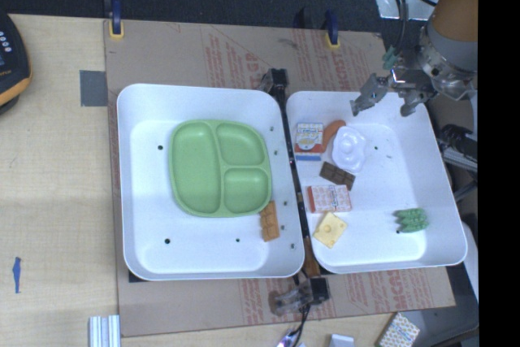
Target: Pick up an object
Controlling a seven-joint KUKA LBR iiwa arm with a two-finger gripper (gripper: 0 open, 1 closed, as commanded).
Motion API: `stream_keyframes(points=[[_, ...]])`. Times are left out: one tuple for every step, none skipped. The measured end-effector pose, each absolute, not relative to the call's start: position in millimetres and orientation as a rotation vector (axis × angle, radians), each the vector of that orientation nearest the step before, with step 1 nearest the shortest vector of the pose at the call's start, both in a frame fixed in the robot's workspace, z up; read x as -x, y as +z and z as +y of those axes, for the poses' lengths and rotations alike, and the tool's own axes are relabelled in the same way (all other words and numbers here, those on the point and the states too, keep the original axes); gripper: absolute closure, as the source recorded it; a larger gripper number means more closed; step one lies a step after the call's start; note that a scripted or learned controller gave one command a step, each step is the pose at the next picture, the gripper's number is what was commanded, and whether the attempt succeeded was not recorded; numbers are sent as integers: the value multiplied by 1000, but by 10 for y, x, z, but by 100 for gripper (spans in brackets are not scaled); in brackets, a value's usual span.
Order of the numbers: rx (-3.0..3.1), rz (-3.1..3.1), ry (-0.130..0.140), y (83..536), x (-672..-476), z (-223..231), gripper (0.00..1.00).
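My gripper (392,99) hangs over the far edge of the right bin (439,199), fingers spread apart with nothing between them. Below it in that bin lie a white crumpled plastic piece (351,147), a small white-and-red carton (309,136) with an orange piece (333,131) beside it, a dark brown bar (336,175), a red-patterned packet (329,197), a yellow cheese wedge (329,230) and a green toy (411,219). The left bin (138,175) holds a green divided plate (219,167) and a tan cracker-like piece (269,221).
Both bins rest on a brown cardboard sheet (203,53) clamped at the back by blue clips (115,15). A black clamp (277,80) joins the bins at the far side, another at the near side (301,295). A dark device (10,53) sits at the far left.
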State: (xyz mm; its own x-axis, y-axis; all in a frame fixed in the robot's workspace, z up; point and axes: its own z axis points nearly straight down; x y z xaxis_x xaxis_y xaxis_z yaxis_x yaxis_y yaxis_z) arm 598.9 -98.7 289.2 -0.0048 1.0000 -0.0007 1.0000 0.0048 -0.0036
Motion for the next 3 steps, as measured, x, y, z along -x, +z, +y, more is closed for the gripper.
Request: stream_keyframes(points=[[2209, -2218, 17, 1784, -5676, -998, 0], [2212, -2222, 11, 1224, -5772, -1059, 0], [2212, -2229, 4, 967, -6437, -955, 0]])
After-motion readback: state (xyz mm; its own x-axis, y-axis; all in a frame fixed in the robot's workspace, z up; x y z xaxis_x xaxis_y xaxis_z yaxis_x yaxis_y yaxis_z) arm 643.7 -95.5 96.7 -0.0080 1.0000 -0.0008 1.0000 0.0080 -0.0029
